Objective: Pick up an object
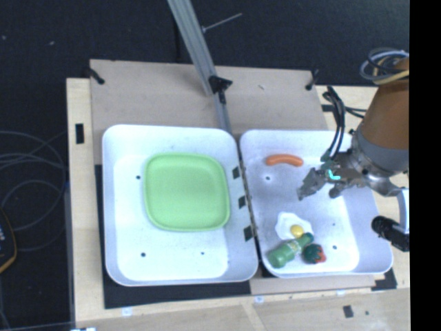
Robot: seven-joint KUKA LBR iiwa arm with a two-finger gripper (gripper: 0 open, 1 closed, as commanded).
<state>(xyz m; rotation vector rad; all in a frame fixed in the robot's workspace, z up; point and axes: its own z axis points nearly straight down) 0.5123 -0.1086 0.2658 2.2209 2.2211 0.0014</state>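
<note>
- The gripper (318, 183) hangs over the middle of the right bin (344, 262), toward its right side; its dark fingers (309, 185) point left and look spread apart, with nothing between them.
- Behind it, the arm (386, 126) comes in from the right, with the orange band above the grey wrist and black cables looping beside it.
- A sausage (284, 161), orange and lying flat, rests on the bin floor to the left of the gripper and farther back, apart from the fingers.
- A fried egg (291, 224), white with a yellow yolk, lies nearer than the gripper and a little to its left.
- Just beside the egg, on its near side, a small yellow piece (297, 232) touches a green bottle (284, 253) that lies on its side.
- A red and green piece (315, 254) sits right of the bottle, close against it.
- All these things lie in the right bin, in its left and near part.
- The left bin (124, 254) holds a green plate (187, 191), square with rounded corners, flat in the middle.
- A grey pole (196, 40) slants up from the far edge between the bins.
- Both bins sit on a tan bench (275, 98).
</note>
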